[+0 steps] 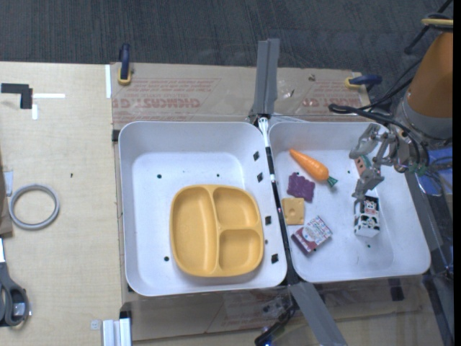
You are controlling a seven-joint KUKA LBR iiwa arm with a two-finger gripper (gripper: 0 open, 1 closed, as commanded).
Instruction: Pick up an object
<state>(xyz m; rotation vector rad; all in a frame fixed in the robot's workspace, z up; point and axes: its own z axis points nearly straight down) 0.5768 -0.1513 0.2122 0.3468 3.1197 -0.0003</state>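
My gripper [362, 180] hangs over the right side of the right bin [403, 264], open, with nothing between its fingers. Just below its tips stands a small white carton with a black cow print [367, 218], on the bin floor. To the left lie an orange carrot [311, 165], a purple piece [301, 187], a tan square cracker [292, 210] and a red-and-white snack packet [312, 235]. I cannot tell whether the lower finger touches the carton's top.
The left bin [137, 193] holds a yellow divided plate [216, 229]. A grey divider bar [266, 78] runs between the bins. On the bench to the left are a grey tape ring [32, 206] and scissors [11, 305]. Cables [360, 109] trail from the arm at the right.
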